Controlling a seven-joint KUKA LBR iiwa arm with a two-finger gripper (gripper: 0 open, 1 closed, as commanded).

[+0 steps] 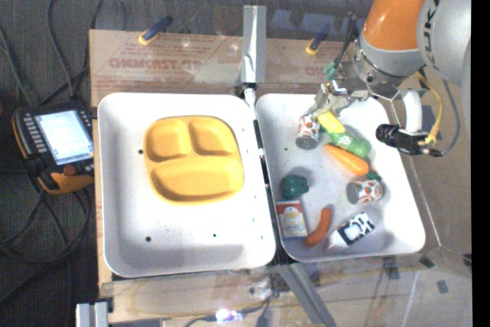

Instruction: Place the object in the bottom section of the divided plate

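A yellow divided plate [195, 158] lies in the left bin [122, 233], with two small sections at the far side and one wide section at the near side. My gripper [331, 96] hangs over the far part of the right bin [402, 237]. It is just above a small yellow piece [331, 122] that lies between a small red and white can [308, 132] and a green bottle [351, 141]. Nothing lies on the plate.
The right bin also holds an orange carrot [348, 159], a green broccoli piece [294, 184], a tipped cup [365, 191], a red box [291, 218], a sausage [319, 227] and a black and white item [356, 229]. A handheld pendant [55, 140] sits left of the bins.
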